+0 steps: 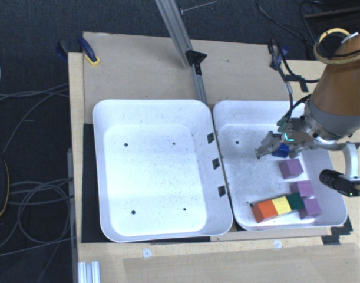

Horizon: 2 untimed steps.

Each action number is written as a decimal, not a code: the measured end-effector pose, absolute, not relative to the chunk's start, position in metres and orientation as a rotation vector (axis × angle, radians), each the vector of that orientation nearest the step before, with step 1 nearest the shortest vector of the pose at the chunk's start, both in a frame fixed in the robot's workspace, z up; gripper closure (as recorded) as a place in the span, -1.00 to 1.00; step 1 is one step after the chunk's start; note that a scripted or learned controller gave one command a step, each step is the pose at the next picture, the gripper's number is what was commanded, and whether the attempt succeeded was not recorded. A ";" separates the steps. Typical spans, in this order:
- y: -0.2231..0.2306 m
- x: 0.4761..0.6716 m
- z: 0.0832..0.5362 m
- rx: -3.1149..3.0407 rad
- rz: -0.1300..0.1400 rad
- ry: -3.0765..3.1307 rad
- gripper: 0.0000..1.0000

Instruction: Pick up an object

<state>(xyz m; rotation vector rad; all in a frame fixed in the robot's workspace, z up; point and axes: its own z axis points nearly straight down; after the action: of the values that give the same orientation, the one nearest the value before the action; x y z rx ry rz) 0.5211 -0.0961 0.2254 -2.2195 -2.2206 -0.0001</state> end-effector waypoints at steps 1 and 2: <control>-0.099 0.522 0.163 -2.216 0.007 -2.216 -1.00; -0.104 0.519 0.101 -2.217 0.007 -2.215 -1.00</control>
<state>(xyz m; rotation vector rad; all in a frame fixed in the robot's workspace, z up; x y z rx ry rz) 0.5191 -0.1044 0.1010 -2.2167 -2.2154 0.0069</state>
